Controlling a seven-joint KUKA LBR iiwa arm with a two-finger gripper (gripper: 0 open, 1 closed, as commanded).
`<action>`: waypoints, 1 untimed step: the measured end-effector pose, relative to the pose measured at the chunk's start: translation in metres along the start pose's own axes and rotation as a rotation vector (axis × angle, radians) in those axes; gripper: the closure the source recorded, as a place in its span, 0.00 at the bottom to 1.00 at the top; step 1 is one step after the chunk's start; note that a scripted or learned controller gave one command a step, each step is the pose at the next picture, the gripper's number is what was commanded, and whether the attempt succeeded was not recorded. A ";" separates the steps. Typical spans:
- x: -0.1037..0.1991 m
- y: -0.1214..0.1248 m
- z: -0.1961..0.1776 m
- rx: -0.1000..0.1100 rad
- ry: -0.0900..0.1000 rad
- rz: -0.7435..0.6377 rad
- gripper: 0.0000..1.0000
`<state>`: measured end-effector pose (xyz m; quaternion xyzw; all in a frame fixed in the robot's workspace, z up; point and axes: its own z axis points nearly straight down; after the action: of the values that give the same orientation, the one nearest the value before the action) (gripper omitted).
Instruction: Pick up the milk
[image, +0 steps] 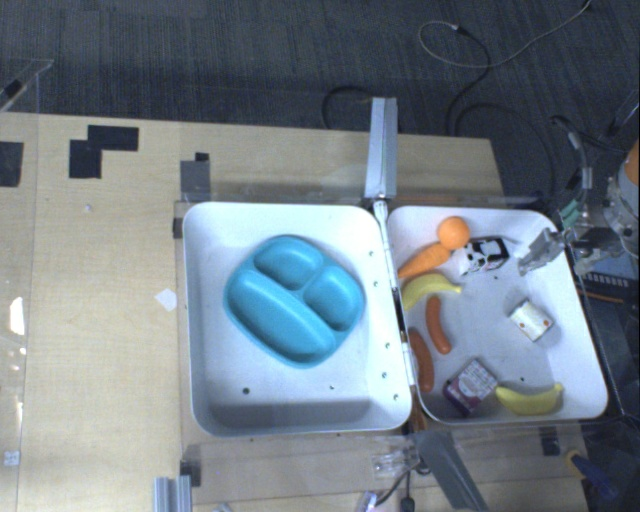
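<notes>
The milk (483, 254) is a small white carton with black cow patches. It lies on its side near the back of the right bin (590, 340), beside an orange ball. My gripper (540, 250) reaches in over the bin's back right corner. Its tip hangs a little to the right of the carton and does not touch it. Nothing shows in its grasp.
Around the milk lie an orange (453, 231), a carrot (424, 261), a banana (428, 289) and two sausages (437, 326). Further forward are a small white box (531, 320), a purple packet (469, 386) and a second banana (529, 399). A blue divided plate (293, 298) lies in the left bin.
</notes>
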<state>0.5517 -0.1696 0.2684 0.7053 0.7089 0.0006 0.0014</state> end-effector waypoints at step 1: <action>-0.021 0.054 0.095 0.000 0.000 0.051 0.00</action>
<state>0.6063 -0.1902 0.1734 0.7231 0.6907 0.0006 0.0015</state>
